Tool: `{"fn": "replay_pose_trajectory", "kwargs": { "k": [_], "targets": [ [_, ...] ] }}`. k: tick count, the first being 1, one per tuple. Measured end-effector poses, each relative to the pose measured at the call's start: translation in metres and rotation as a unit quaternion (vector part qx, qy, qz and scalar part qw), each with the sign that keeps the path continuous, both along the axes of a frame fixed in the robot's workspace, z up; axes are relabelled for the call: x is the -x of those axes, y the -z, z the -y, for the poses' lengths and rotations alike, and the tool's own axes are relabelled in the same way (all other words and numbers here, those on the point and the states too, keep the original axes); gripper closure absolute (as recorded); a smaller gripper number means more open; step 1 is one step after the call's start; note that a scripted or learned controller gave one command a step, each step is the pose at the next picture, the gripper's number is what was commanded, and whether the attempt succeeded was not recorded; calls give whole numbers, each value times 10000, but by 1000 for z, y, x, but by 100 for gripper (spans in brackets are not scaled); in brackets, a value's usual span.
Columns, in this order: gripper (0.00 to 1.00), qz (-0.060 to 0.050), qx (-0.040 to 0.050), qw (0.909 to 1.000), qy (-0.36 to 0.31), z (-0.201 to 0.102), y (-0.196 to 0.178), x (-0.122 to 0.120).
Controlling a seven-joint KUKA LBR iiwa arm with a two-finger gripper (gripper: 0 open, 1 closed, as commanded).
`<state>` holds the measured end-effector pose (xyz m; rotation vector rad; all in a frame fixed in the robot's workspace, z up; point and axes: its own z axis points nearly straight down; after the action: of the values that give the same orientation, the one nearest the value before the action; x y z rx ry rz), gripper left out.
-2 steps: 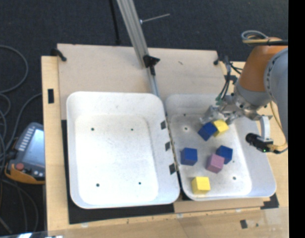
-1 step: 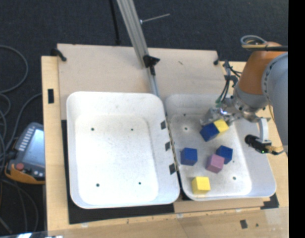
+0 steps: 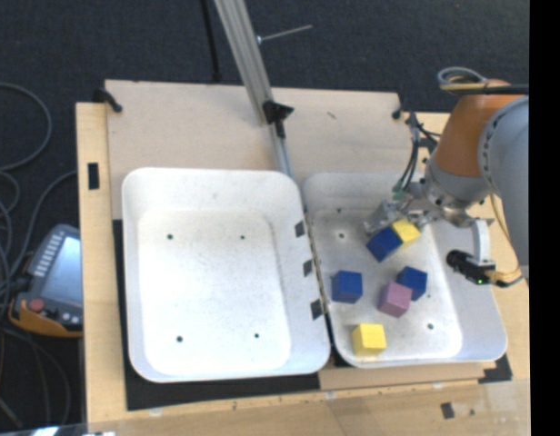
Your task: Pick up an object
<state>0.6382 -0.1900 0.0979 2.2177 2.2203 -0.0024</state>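
Six cubes lie in the right bin. At the bin's far side, a tilted blue cube touches a small yellow cube. My gripper hangs right above this pair, and its tip hides their upper edges. Whether either cube is gripped cannot be made out. Nearer the front are a blue cube, another blue cube, a purple cube touching that one, and a yellow cube near the front wall.
The left bin adjoins the right one. A slanted metal pole comes down to the gap between the bins. Cables hang by my wrist. A control pendant lies off the bench at left.
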Motion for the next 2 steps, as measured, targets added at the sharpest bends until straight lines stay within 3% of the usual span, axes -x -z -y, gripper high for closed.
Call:
{"fn": "replay_pose_trajectory", "kwargs": {
  "k": [1,2],
  "targets": [
    [0,3,-18,10000,-24,-62,0,-5],
    [0,-1,-8,10000,-12,-88,1,10]
  ]
}}
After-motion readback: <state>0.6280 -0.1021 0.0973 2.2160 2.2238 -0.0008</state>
